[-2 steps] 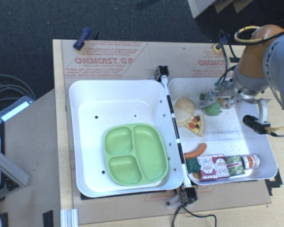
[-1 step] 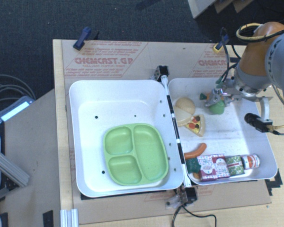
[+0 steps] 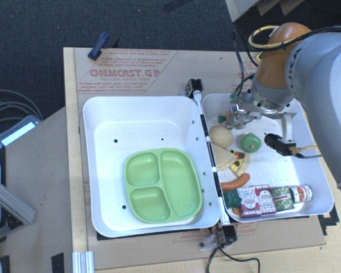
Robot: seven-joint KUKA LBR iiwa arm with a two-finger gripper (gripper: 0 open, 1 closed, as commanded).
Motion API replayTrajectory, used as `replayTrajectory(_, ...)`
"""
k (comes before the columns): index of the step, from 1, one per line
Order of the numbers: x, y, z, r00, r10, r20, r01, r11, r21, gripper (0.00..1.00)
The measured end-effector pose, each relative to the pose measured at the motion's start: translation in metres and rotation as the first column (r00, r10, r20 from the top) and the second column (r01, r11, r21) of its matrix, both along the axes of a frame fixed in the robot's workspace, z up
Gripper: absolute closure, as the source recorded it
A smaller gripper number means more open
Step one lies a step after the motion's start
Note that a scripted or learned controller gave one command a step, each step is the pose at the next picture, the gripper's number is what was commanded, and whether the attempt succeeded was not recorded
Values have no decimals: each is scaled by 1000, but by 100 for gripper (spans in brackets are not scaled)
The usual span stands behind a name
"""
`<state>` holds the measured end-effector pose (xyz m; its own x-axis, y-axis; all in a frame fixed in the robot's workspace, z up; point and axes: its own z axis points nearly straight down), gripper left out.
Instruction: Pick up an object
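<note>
A green divided plate (image 3: pixel 161 185) lies in the left bin (image 3: pixel 102 118) (three compartments); a blue clamp (image 3: pixel 98 46) rests on the bench (image 3: pixel 131 73).

Grey arm (image 3: pixel 321 84) reaches down, hand (image 3: pixel 238 114) lowered.

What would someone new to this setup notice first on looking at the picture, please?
Probably the light green three-compartment plastic tray, lying alone in the left white bin. Next, the grey arm with its orange band, reaching from the right over the right white bin, its gripper above a clutter of toy food: a beige egg-shaped piece, a green round piece and a labelled bottle.
</note>
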<state>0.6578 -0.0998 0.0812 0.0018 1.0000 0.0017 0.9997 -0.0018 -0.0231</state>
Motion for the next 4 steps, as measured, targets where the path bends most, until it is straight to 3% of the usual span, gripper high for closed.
replayTrajectory(1,2,1,1,1000,0,8,0,1000,1,0)
replayTrajectory(3,4,-10,0,1000,-1,2,1,1000,2,0)
replayTrajectory(4,-45,-17,3,1000,1,22,-1,1000,-2,0)
